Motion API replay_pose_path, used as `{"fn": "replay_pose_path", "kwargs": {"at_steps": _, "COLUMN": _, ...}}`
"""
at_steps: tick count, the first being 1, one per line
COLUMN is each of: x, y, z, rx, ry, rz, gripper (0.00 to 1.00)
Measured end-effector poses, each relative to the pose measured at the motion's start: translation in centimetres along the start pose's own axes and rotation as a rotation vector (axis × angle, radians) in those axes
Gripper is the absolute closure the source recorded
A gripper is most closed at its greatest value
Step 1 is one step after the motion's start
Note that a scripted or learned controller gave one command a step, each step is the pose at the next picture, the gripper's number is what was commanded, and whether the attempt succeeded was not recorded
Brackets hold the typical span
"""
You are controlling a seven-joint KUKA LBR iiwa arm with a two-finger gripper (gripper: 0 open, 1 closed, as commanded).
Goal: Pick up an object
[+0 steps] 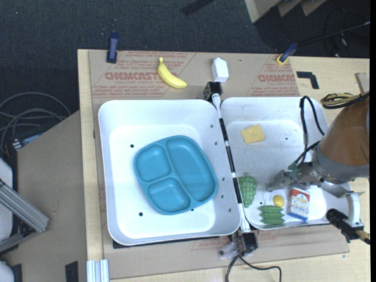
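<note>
The right bin (276, 107) holds several small objects. A flat yellow square (253, 134) lies near its back left. A green bumpy piece (247, 188) rests by the left wall. In the front corner lie a green pod-like piece (271, 214), a small yellow item (278, 201) and a red and white box (298, 205). My gripper (286, 179) hangs low in the right bin, just behind the box and the small yellow item and right of the green bumpy piece. I see nothing held in it.
The left bin (117, 122) holds a blue divided plate (174, 174). On the bench behind the bins lie a banana (171, 75), a white block (220, 69) and a blue clip (112, 46). The arm's body (348, 143) covers the right bin's right side.
</note>
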State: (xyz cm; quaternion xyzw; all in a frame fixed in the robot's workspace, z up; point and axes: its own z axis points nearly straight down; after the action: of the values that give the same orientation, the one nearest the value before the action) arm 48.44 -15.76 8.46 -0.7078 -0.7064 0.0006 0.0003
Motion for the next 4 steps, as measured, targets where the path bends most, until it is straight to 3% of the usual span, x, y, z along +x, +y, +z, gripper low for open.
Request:
{"fn": "replay_pose_path", "kwargs": {"at_steps": 1, "x": -3.8, "y": -0.5, "z": -4.0, "rx": -0.003, "ry": -0.002, "rz": -0.001, "gripper": 0.0}}
{"fn": "replay_pose_path", "kwargs": {"at_steps": 2, "x": -0.1, "y": -0.5, "z": 0.0, "rx": -0.002, "ry": 0.001, "rz": -0.003, "gripper": 0.0}}
{"fn": "replay_pose_path", "kwargs": {"at_steps": 3, "x": -0.1, "y": -0.4, "z": -1.0, "rx": -0.005, "ry": 0.0, "rz": -0.002, "gripper": 1.0}}
{"fn": "replay_pose_path", "kwargs": {"at_steps": 4, "x": -4.7, "y": 6.8, "z": -10.5, "rx": -0.004, "ry": -0.001, "rz": -0.003, "gripper": 1.0}}
